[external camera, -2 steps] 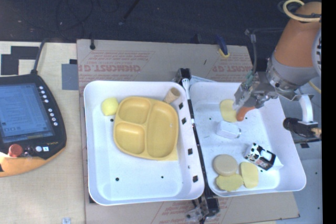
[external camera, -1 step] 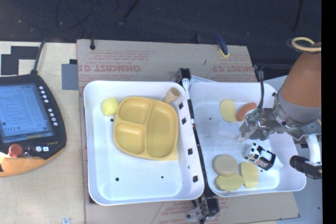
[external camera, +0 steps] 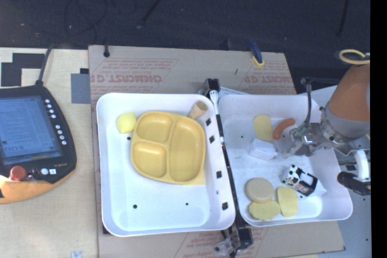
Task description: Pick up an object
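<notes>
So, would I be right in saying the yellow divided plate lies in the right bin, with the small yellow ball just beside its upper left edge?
Not quite: the camera view shows the yellow divided plate lying in the left bin, not the right bin. The rest stands: the small yellow ball sits just beside the plate's upper left edge.

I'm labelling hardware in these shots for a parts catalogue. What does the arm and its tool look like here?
The arm enters from the right as a rounded orange segment above a grey wrist section. A thin dark cable runs down in front of it. The tool is a compact cluster of silvery metal parts, too small and blurred for finer detail or markings to be read.
</notes>
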You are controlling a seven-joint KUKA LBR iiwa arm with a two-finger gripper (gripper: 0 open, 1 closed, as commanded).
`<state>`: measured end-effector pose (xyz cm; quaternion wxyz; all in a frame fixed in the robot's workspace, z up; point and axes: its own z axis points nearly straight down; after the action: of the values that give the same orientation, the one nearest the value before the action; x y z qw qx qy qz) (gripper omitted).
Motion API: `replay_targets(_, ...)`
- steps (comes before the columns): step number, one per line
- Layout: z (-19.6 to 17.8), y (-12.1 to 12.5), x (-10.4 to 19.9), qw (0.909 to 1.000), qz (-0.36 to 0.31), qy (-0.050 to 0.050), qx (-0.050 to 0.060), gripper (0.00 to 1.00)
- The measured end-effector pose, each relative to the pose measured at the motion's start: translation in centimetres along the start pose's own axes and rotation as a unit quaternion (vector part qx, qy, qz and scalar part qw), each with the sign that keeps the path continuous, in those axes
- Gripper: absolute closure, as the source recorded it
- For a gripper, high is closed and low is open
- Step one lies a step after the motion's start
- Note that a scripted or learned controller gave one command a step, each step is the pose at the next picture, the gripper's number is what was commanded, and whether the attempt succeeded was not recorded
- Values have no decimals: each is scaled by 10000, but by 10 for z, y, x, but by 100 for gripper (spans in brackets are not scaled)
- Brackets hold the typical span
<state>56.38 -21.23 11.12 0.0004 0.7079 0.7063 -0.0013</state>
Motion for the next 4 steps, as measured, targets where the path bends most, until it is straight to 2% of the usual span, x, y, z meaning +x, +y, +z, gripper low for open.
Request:
replay_targets(1,22,57,46,9999,-21,22,137,100)
replay_targets(2,23,60,47,10000,-9,13,6,0)
replay_targets(3,23,81,121,10000,-39,21,-4,0)
replay_targets(4,16,80,61,10000,1,1,-4,0)
